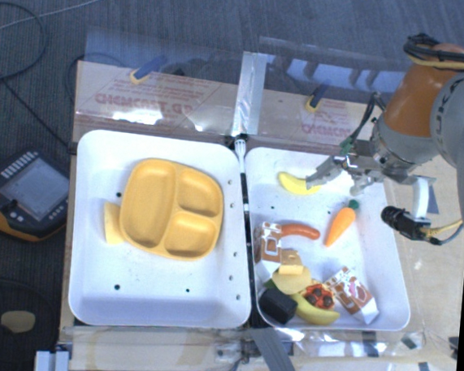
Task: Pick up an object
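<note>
Two white bins are being viewed on the bench; gripper point(341, 174), fingers spread with nothing held, is being positioned beside the yellow banana point(297, 184) in the right bin point(388, 261). Pickup not yet done.

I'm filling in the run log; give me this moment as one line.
tool: open, over right bin, beside yellow banana | held: nothing | carrot: lying in bin | left bin: yellow tray
</note>
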`<state>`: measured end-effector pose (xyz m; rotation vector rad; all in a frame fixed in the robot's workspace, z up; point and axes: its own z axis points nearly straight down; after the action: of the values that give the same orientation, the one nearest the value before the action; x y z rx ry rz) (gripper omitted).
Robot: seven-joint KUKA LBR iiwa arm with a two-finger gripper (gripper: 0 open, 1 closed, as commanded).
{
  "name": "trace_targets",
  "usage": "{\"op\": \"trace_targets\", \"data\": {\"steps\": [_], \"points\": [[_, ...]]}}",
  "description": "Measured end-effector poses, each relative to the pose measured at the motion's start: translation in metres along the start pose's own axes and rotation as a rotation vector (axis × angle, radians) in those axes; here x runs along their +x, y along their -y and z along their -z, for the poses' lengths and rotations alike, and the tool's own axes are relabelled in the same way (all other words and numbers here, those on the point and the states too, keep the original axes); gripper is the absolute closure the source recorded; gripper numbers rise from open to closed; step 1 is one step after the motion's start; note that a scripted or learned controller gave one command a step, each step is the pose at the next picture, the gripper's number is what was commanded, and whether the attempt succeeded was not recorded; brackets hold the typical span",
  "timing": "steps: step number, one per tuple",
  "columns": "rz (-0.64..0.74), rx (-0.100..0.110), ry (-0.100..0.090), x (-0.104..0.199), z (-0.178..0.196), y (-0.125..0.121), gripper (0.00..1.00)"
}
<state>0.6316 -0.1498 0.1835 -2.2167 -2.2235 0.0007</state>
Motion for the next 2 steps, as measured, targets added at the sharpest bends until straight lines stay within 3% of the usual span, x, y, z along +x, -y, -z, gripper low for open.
{"op": "trace_targets", "data": {"steps": [1,2], "points": [[0.213,-0.005,0.002,-0.0487,-0.0884,0.011,0.0],[0.213,-0.005,0.0,-0.0475,-0.0794,0.0106,1.0]]}}
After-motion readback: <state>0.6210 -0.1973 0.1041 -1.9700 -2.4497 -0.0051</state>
